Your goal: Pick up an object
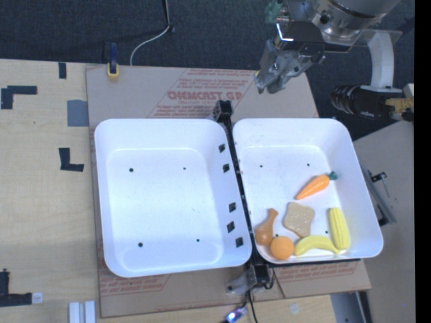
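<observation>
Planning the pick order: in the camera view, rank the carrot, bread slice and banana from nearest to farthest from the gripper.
Measured from the gripper:
1. Carrot, mid right bin.
2. Bread slice, below the carrot.
3. Banana, at the bin's near edge.

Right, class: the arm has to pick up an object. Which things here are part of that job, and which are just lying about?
Part of the job:
end effector
carrot
bread
corn
banana
orange
drumstick
right bin, which holds them

Lying about:
left bin
cardboard sheet
white cable
</observation>
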`<state>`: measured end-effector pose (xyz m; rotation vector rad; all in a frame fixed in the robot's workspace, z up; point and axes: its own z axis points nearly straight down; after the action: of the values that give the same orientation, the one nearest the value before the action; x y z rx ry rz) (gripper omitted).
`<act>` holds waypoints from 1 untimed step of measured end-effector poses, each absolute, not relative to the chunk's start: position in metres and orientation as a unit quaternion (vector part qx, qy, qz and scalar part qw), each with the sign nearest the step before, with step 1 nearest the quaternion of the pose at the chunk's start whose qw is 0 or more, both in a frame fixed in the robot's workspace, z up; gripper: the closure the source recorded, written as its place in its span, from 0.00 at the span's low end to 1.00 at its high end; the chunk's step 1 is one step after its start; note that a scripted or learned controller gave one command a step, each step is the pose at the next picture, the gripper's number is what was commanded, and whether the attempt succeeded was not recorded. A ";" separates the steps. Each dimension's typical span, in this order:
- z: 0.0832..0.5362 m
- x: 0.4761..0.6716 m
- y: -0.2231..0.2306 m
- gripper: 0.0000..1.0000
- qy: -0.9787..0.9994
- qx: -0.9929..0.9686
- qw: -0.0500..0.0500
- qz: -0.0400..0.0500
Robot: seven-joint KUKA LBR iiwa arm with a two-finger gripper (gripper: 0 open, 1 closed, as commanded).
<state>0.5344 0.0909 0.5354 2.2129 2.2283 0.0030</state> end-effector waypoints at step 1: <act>0.545 0.534 0.088 1.00 0.708 0.706 0.000 -0.001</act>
<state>0.5338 0.0878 0.5448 2.2177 2.2242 -0.0019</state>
